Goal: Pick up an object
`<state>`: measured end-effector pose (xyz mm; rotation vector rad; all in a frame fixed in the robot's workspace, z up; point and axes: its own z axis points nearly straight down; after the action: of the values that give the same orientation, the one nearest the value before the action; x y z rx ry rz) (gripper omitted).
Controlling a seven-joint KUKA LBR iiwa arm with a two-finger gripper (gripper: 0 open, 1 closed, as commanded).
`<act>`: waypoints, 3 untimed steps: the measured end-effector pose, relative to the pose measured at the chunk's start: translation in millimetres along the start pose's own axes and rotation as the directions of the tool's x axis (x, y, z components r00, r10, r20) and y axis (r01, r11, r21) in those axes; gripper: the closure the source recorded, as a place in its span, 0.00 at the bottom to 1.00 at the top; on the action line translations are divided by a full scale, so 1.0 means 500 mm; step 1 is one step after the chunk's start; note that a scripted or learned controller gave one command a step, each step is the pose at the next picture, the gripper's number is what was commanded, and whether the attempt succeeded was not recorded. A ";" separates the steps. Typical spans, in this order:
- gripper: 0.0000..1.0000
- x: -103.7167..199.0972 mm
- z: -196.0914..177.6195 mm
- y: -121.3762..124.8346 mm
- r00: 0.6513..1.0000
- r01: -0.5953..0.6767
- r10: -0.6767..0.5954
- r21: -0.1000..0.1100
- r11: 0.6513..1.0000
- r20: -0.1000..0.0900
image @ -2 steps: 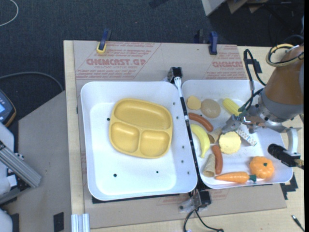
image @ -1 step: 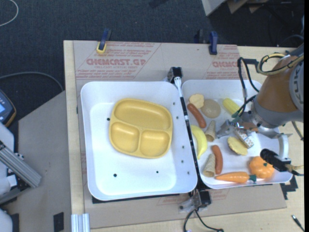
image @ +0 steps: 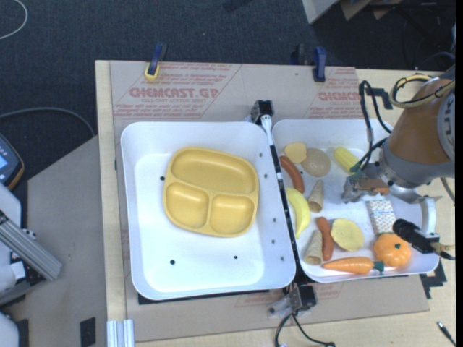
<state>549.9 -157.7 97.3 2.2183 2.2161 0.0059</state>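
**Bench inventory: two bins, toy food, arm over right bin**

Left bin (image: 145,259): white, shallow. Holds one yellow divided plate (image: 211,191) with three compartments, lying flat toward the upper middle of the bin.

Right bin (image: 318,130): white, shallow, just beside the left bin. Contents, all toy food:
- Sausage (image: 291,174), long axis running from upper left to lower right, near the left wall.
- Banana (image: 297,210), long axis near vertical in the camera view, against the left wall below the sausage.
- Round tan piece (image: 316,163) and smaller orange-tan piece (image: 295,151), touching, at the upper left.
- Yellow piece (image: 345,157), upper middle.
- Cone (image: 317,191), tip pointing down.
- Second sausage (image: 326,238), long axis near vertical, beside a yellow slice (image: 348,233).
- Carrot (image: 350,265), long axis horizontal along the near wall, tip pointing left, green end at right.
- Small pumpkin (image: 392,251), near right corner, just right of the carrot.
- Patterned white packet (image: 380,213), above the pumpkin.

Arm: grey with orange band, entering from the right. Gripper (image: 356,189) hangs low over the middle of the right bin, beside the packet; whether its fingers are open or closed cannot be told.
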 end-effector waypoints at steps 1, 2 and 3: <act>1.00 0.002 -0.083 0.006 1.000 0.001 -0.001 0.005 1.000 0.000; 1.00 -0.009 -0.206 0.015 1.000 0.002 -0.002 0.001 1.000 0.001; 1.00 -0.009 -0.258 0.017 1.000 0.002 -0.002 0.002 1.000 0.000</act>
<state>557.6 -162.1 226.2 2.2171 2.2194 0.0028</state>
